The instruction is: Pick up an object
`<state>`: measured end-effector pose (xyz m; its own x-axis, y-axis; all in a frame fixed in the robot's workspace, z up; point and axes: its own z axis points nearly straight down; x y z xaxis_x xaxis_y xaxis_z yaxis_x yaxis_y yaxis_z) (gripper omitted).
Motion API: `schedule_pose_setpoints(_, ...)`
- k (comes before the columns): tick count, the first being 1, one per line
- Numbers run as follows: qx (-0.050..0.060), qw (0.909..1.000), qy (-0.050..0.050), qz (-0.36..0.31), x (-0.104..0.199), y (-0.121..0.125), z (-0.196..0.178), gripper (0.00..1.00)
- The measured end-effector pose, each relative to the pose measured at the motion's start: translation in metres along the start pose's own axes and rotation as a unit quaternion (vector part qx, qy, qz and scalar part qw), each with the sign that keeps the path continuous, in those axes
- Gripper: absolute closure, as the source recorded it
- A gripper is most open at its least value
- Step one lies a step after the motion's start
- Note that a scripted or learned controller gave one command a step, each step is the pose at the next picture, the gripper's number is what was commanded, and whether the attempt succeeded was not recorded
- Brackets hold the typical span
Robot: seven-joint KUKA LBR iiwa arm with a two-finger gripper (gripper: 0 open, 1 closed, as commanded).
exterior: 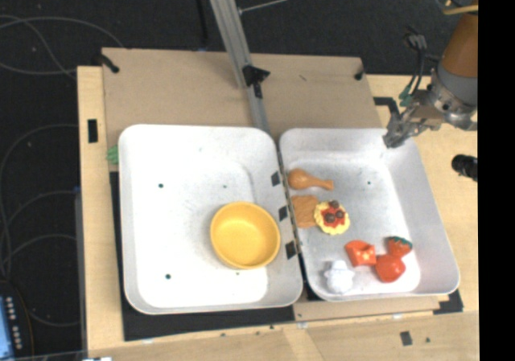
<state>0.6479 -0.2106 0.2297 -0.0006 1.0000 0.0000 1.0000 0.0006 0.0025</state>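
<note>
Gripper (396, 136) sits over the far right corner of the right bin (418, 182), at its rim; can't tell its state from this angle. Nothing seen in its grasp. Open white floor just below it. Objs lie well apart from it, toward the near side: drumstick (308, 181) & brown piece (304, 211) by the left wall, tart (332, 217) mid-bin, red pieces (378, 259) and white obj (339, 276) near the front rim. Left bin (161, 166): yellow bowl (245, 235), rest bare.
</note>
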Motion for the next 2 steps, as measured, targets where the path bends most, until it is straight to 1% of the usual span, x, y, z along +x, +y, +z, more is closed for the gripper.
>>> schedule_pose_setpoints(1,0.001,1.0,0.0,-0.001,0.058,-0.006,-0.007,1.0)
schedule_pose_setpoints(2,0.001,1.0,0.0,-0.001,0.11,-0.005,0.0,1.0)
